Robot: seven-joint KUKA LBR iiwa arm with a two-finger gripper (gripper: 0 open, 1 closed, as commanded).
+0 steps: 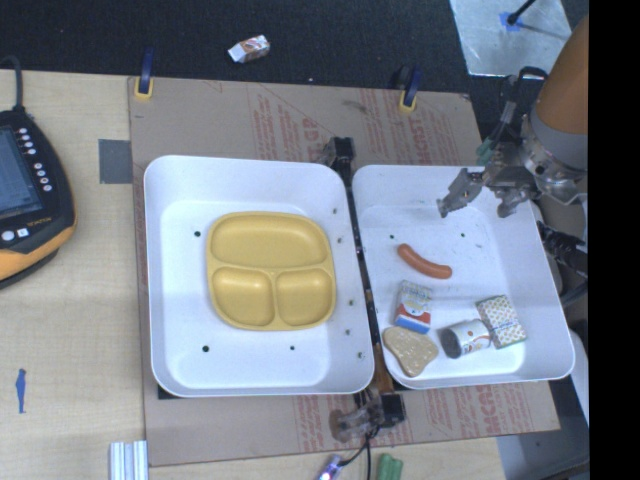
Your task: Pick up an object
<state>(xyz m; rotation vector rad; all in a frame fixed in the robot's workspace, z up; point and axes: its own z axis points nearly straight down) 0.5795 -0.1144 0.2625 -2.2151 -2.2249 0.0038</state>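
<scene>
Camera view, looking down at a slant. Right bin (520,268) holds five small things. Sausage (424,261), reddish-orange, lies near the bin's middle, long axis running left-up to right-down, apart from everything else. Below it a small carton (411,307) with red, white and blue print sits tilted. Just below the carton, touching or nearly so, lies a tan bread-slice shape (410,350) at the bin's near-left corner. Right of that, a small can (467,338) lies on its side, dark end facing left. A patterned box (500,320) rests just beside the can's right end, close enough that contact cannot be ruled out.

Gripper (484,196) hangs over the far-right part of the right bin, above and right of the sausage, well apart from it. Jaws spread open, two dark fingers splayed with nothing between them. Grey wrist and an orange band on the arm (562,78) enter from the right edge.

Left bin (165,268) carries one yellow divided plate (270,268), three compartments: one wide at the far side, two smaller at the near side. Plate sits roughly centred.

Both bins sit side by side on brown cardboard (300,118) with red print, clipped at the far edge by two clamps (145,76). Bench (70,348) is pale wood. Teach pendant (30,193), black and orange, lies at the bench's left edge. Beyond the bench, on dark floor (350,18), a small crumpled wrapper (249,49).
</scene>
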